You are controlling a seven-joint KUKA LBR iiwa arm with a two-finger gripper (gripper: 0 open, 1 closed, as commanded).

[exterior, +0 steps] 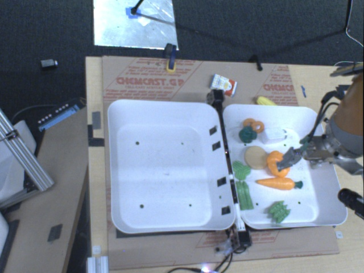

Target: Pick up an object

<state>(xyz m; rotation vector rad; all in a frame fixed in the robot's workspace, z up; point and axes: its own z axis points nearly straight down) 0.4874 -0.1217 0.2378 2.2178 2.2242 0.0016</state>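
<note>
the grey arm [347, 129] reaches in low from the right bin's [324, 206] right edge, its gripper [287, 159] near the bin's middle, touching an orange pepper [274, 162]; whether it is apart or clamped cannot be told. a carrot [277, 182] lies just below.

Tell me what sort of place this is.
Probably a robot lab's grasping test bench: two white bins on a cardboard sheet, toy food like a carrot, and the arm reaching in.
</note>
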